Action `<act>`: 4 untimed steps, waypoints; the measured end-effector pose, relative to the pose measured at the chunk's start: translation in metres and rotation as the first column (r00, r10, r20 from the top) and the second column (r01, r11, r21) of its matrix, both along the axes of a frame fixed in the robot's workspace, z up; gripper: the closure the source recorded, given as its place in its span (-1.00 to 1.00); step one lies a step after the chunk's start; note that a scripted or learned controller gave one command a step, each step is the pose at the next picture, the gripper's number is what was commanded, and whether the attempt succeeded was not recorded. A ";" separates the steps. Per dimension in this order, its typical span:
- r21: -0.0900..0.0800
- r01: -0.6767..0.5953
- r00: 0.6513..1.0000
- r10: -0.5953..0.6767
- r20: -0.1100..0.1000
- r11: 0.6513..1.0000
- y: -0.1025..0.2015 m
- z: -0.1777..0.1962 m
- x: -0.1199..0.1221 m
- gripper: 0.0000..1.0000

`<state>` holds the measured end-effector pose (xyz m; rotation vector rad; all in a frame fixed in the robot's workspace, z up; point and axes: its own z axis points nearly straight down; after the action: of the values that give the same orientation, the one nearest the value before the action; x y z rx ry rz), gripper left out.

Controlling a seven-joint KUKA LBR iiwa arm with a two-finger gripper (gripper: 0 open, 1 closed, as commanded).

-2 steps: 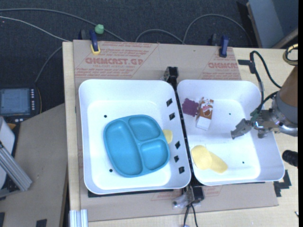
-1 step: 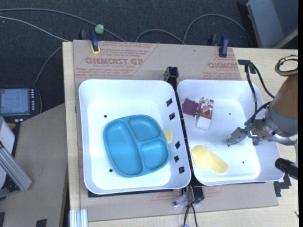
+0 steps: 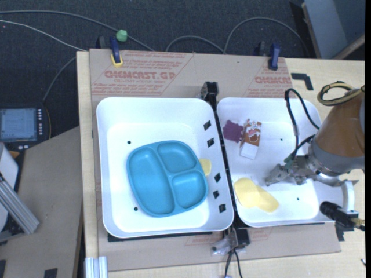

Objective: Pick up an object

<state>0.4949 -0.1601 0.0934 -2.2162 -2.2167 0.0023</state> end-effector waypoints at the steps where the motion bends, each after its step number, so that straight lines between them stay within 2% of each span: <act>1: -0.001 0.001 1.000 -0.001 0.002 1.000 0.001 -0.009 0.000 -1.00; 2: -0.001 0.001 1.000 -0.001 0.005 1.000 0.001 0.002 0.000 1.00; 4: -0.006 -0.002 1.000 0.002 0.012 1.000 0.000 0.095 0.015 1.00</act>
<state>0.5103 -0.1602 0.1887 -2.2230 -2.2271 -0.0045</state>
